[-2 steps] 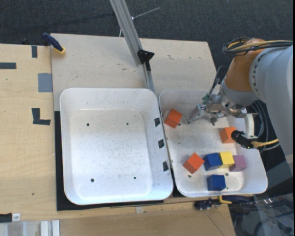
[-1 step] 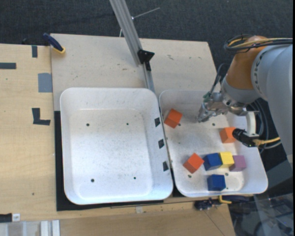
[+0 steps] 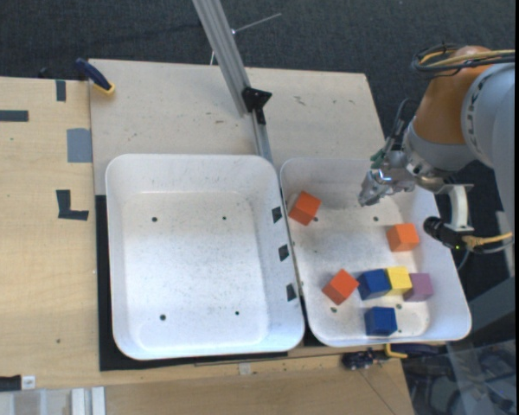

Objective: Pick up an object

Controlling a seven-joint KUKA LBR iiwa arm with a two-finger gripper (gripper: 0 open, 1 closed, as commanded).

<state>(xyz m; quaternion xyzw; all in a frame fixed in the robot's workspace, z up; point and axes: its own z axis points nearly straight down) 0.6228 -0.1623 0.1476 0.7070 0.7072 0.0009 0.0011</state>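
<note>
The right bin (image 3: 329, 180) holds several small cubes. An orange cube (image 3: 304, 207) lies near its left wall, another orange one (image 3: 403, 237) near the right wall, and a third orange cube (image 3: 340, 286) sits lower down. Beside that are a blue cube (image 3: 374, 283), a yellow cube (image 3: 399, 278) and a purple cube (image 3: 419, 287), with a second blue cube (image 3: 381, 321) near the front rim. My gripper (image 3: 370, 194) hangs over the upper right part of this bin, between the two upper orange cubes and touching neither. Nothing shows between its fingers.
The left bin (image 3: 121, 180) stands next to the right one. A slanted metal rail (image 3: 229, 50) with a black clamp runs down to the gap between the bins. A blue and yellow tool (image 3: 95, 76) lies at the bench's back left.
</note>
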